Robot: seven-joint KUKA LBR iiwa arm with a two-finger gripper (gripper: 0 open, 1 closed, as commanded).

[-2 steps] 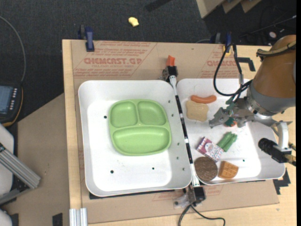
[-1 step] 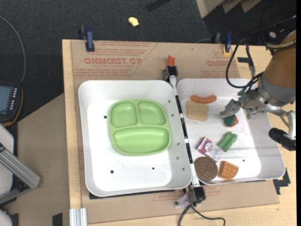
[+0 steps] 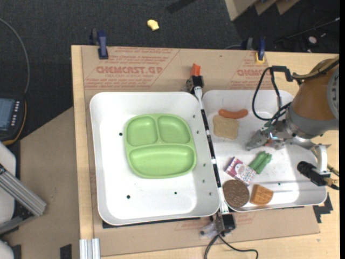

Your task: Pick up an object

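**Gripper low in the right bin, nothing visibly taken**

Camera view, from above at a slant. Two white bins sit side by side on the bench. The left bin (image 3: 108,161) holds a green divided plate (image 3: 160,145), three compartments, lying flat near the bin's middle; it looks parked there as a possible drop spot, well apart from the work.

All the loose items are in the right bin (image 3: 302,196). Far side: a sausage (image 3: 233,113), with a slice of bread (image 3: 226,127) just near of it. Middle: a small green object (image 3: 261,162), tilted, and just left of it a pink-and-white packet (image 3: 239,170). Near edge: a brown round disc (image 3: 236,193) close against the wall shared with the left bin, and an orange waffle-like piece (image 3: 261,195) beside it on the right.

The arm comes in from the right, orange band above the wrist, a black cable looping over it. The gripper (image 3: 262,138) is down over the bin floor, between the bread and the green object, tips pointing left. Whether it is released or clenched I cannot tell; the metal parts blur together. No item is seen between them.

Judgement: the low reach suits a try at the green object or the bread, the two nearest candidates. The crowded spacing risks nudging neighbours.
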